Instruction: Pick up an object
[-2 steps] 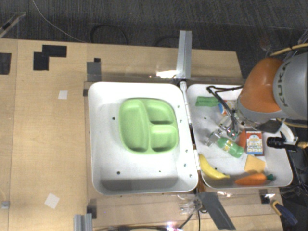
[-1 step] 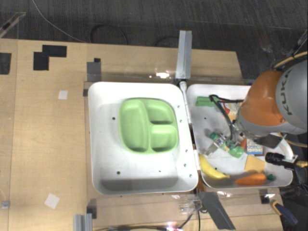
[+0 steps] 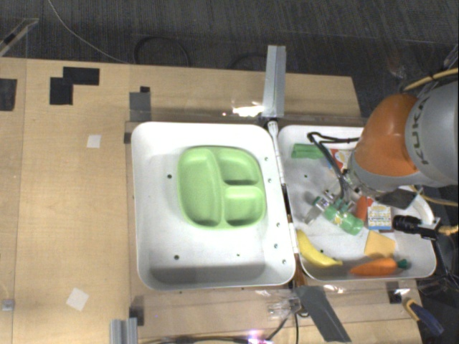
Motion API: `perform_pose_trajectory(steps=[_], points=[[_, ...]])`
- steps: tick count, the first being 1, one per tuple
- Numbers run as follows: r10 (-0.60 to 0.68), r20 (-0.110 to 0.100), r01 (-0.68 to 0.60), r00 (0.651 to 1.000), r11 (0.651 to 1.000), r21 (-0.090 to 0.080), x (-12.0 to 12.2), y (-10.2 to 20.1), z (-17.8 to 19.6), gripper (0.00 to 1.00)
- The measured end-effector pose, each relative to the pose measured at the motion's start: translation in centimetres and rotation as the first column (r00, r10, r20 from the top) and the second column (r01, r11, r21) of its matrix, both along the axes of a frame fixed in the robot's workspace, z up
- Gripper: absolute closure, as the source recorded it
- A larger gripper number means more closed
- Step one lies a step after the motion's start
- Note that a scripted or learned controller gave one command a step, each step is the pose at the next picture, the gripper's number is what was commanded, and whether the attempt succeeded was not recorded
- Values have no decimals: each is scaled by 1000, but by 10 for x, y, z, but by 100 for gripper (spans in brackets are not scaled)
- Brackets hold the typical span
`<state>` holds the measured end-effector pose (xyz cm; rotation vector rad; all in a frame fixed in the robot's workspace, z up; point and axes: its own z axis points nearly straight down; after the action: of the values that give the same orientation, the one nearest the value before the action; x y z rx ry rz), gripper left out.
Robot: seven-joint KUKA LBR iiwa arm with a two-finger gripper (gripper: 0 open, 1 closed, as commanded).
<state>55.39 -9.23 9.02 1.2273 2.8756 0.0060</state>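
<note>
One end effector [image 3: 326,203] reaches down into the right bin [image 3: 301,138], its metal tip low among the clutter; the arm blocks enough of it that I cannot tell whether it is wide, narrow or closed on anything. Just beside the tip, touching or nearly so, lies a green bottle [image 3: 346,221], tilted toward the lower right. A small box with a blue and white label [image 3: 380,218] sits near the bottle on its right, with a red piece [image 3: 363,208] between them. Below these, along the near wall of the bin, a banana [image 3: 315,251] curves at the left, a carrot [image 3: 374,266] lies lengthwise at the right, and a yellow wedge [image 3: 379,244] rests just above the carrot. A flat green block [image 3: 307,151] lies near the far left corner of the same bin, with a black cable [image 3: 326,140] looping past it. The arm's orange band [image 3: 384,138] and grey body [image 3: 434,135] hang over the bin's right half. The left bin [image 3: 154,192] holds a pale green divided tray [image 3: 219,186], well apart from the end effector. Both bins rest on the wooden bench [image 3: 64,206].
</note>
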Motion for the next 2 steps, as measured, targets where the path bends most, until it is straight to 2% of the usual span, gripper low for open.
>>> perform_pose_trajectory(steps=[1, 2], points=[[11, 14, -11, 1000, 1000, -3, 4, 0, 14, 100], [-89, -1, 89, 996, 996, 3, 27, 14, 99, 100]])
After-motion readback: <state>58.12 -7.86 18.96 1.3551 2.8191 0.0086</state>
